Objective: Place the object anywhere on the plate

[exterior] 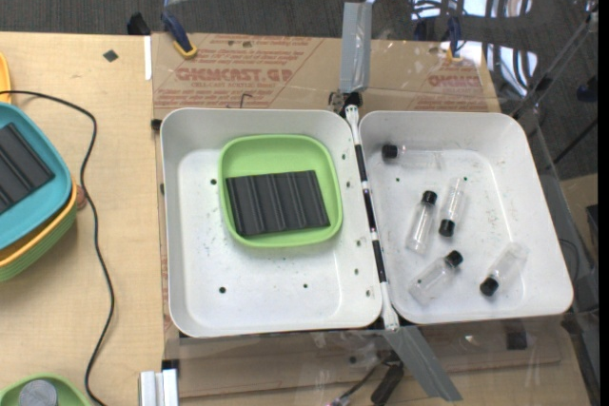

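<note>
Vials [420, 221] are lying loose in the right bin [533, 157], five clear ones with black caps, scattered from its centre toward 5 o'clock, well apart from the plate [278, 153]. That green plate is sitting in the left bin [190, 280] toward 12 o'clock, carrying a dark ribbed mat [279, 203]. Neither the arm nor the gripper is reaching over the bins, so its state cannot be told. On the table [76, 299] at 9 o'clock, stacked teal trays [36, 195] and a black cable [98, 204] are resting.
</note>
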`<state>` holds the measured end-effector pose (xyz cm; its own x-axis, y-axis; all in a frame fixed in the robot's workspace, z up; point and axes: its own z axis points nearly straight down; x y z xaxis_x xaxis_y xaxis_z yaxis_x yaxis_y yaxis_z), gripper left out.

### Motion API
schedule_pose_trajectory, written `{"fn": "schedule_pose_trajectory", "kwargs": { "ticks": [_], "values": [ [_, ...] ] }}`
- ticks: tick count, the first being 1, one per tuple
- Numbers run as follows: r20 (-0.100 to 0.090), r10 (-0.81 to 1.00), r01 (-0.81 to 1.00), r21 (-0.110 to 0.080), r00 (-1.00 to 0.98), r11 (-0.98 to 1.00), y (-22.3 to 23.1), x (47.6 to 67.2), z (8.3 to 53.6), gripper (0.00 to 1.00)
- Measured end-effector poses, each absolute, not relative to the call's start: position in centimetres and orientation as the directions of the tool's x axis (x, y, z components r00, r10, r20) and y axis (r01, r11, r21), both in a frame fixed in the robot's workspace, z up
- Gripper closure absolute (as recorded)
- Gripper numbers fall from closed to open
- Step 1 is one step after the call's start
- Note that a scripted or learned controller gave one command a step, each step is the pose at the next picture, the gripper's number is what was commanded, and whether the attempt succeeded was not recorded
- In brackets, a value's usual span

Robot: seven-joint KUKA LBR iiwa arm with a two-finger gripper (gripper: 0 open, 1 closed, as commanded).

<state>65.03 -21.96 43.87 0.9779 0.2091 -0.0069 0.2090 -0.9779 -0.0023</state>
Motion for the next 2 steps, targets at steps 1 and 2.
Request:
{"fn": "schedule_pose_trajectory", "kwargs": {
  "ticks": [1, 2],
  "values": [
    [-0.005, 0.208, 0.208, 0.000, 0.978, -0.978, -21.95, 65.49, 43.95, 0.00],
    [-0.004, 0.207, 0.207, -0.001, 0.978, -0.978, -21.95, 65.50, 43.97, 0.00]
  ]
}}
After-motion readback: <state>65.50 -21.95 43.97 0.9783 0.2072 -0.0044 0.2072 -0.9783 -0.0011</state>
